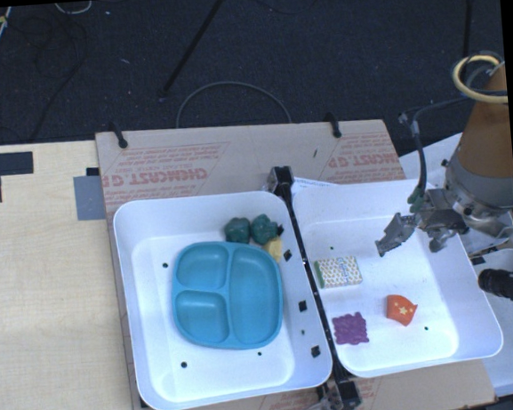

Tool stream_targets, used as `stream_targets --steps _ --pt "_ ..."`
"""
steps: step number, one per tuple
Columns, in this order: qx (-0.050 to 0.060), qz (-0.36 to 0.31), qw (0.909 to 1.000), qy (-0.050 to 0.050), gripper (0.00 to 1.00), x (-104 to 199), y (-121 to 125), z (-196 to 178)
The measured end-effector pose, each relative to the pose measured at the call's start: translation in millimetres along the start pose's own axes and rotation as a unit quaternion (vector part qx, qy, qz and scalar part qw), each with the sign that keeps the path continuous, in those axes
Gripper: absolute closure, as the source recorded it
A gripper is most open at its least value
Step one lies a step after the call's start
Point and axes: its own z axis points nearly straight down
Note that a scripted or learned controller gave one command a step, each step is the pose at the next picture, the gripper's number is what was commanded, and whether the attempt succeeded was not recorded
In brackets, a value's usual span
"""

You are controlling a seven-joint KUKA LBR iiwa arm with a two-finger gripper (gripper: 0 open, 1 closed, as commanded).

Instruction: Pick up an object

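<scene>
Objects you could pick lie in both white bins. In the right bin (469, 337) you have three small ones on the floor: a pale patterned box (338, 271) near the bin's left wall, a purple lump (350, 328) in front of it toward the near edge, and a red-orange piece (401, 309) to the right of the purple one. All three sit apart from each other.

Your gripper (415, 232) hangs over the right bin's far right part, reaching in from the right on the grey arm (488, 148) with its orange band. Its two fingers are spread apart and nothing sits between them; one finger (391, 235) points down and left toward the patterned box but is not touching it. The red-orange piece lies below the gripper in the view, well clear of the fingers.

In the left bin (154, 360) you see a blue divided plate (227, 294) taking up most of the floor. Just behind its far right rim sit two dark green lumps (251, 230) side by side, and a small yellow thing (275, 247) shows beside them against the divider between the bins. Both bins rest on a cardboard sheet (235, 161) on the light wooden bench (42, 308).
</scene>
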Motion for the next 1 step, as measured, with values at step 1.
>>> stream_targets --steps 1 --pt "-0.005 -0.001 1.0000 -0.001 0.00 -0.2 1.8 -5.5"
